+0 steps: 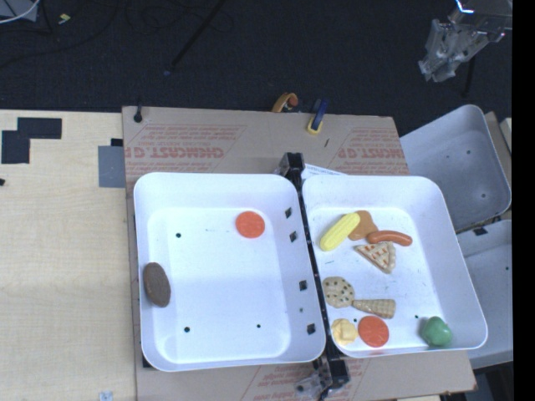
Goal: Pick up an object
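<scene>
Gripper [443,57] above right bin [451,215], finger state indiscernible. Right bin: 8 toy foods. Left bin [167,195]: 2.

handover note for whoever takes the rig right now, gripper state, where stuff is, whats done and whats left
Gripper: raised at the top right, away from both bins, nothing seen in it; finger state unclear.
Left bin: orange disc, brown oval piece on its left wall.
Right bin: corn cob, sausage, pizza slice, round cookie, waffle cone, yellow piece, red disc, green ball.
Done: no pick yet.
Left: descend, grasp one object, lift.
</scene>
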{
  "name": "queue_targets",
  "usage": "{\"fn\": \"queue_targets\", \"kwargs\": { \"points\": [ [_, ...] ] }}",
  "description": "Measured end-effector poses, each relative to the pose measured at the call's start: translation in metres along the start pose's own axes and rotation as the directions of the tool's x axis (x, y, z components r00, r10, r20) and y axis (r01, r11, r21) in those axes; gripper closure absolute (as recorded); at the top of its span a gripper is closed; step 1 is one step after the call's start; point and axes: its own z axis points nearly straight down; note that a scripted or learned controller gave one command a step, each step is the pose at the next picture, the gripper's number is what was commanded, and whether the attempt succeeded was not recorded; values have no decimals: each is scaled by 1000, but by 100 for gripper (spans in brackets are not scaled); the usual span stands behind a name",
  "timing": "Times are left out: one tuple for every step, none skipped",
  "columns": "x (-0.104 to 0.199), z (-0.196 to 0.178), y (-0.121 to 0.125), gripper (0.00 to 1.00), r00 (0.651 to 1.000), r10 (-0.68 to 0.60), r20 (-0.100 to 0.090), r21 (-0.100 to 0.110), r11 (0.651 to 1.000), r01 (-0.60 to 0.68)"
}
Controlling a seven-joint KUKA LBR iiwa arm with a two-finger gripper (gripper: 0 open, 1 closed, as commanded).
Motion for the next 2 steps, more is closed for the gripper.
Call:
{"fn": "queue_targets", "kwargs": {
  "points": [
    [89, 120, -7, 100, 1000, 0, -1, 18, 1000, 0],
    [126, 21, -4, 100, 1000, 3, 0, -5, 1000, -3]
  ]
}}
